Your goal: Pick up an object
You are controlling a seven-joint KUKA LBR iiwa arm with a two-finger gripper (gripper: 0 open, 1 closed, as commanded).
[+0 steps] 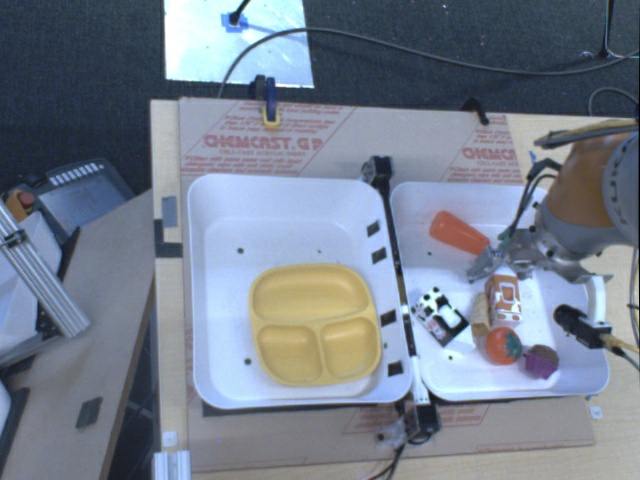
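Note:
My gripper (503, 258) hangs over the middle of the right bin (590, 378), with the grey and orange arm reaching in from the right. Just below it an orange and white carton (504, 302) stands on the bin floor. An orange carrot-shaped toy (458, 232) lies to the gripper's upper left. A black and white toy (439, 315) sits near the bin's left wall. A round orange fruit with a green top (502, 345) and a small purple piece (541, 361) lie near the front.
The left bin (215, 228) holds a yellow divided plate (314, 322). A black divider (392, 258) runs between the two bins. Cardboard lies under both bins, and a grey bench with equipment stands at the far left.

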